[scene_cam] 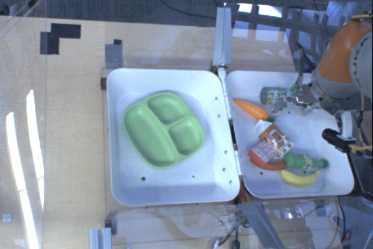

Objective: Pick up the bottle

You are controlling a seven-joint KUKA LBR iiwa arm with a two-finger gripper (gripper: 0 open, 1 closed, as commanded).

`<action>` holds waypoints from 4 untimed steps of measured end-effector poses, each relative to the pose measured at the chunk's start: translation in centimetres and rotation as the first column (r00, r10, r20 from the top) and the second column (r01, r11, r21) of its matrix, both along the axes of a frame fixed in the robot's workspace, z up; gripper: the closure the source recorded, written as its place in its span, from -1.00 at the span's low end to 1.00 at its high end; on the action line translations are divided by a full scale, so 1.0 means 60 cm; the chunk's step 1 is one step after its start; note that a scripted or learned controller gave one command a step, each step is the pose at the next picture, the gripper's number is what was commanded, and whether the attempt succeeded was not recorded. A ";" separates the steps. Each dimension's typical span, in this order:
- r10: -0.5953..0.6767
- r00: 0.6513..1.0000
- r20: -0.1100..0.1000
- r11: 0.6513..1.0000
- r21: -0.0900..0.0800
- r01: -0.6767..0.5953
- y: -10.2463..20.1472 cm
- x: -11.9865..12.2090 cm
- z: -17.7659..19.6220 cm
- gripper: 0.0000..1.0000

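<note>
Green bottle (305, 161) lying flat beside banana (299, 177); state of the arm's jaws unclear.

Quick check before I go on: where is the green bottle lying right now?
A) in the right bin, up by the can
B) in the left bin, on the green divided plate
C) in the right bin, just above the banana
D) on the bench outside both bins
C: the green bottle lies on its side near the front of the right bin, directly above the banana.
</note>
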State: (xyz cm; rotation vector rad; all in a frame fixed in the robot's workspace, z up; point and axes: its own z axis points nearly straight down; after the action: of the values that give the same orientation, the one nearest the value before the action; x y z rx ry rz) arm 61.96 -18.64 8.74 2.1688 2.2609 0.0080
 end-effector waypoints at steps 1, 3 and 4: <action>0.097 0.995 -0.003 0.995 0.001 -0.097 0.087 0.080 0.000 -1.00; 0.338 0.941 -0.007 0.941 0.001 -0.338 0.008 -0.005 0.103 -1.00; 0.534 0.845 -0.013 0.845 0.004 -0.534 0.024 0.069 -0.002 -1.00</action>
State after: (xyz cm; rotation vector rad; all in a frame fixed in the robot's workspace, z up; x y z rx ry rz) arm 66.10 -17.22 8.62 1.4594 2.7853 -0.0027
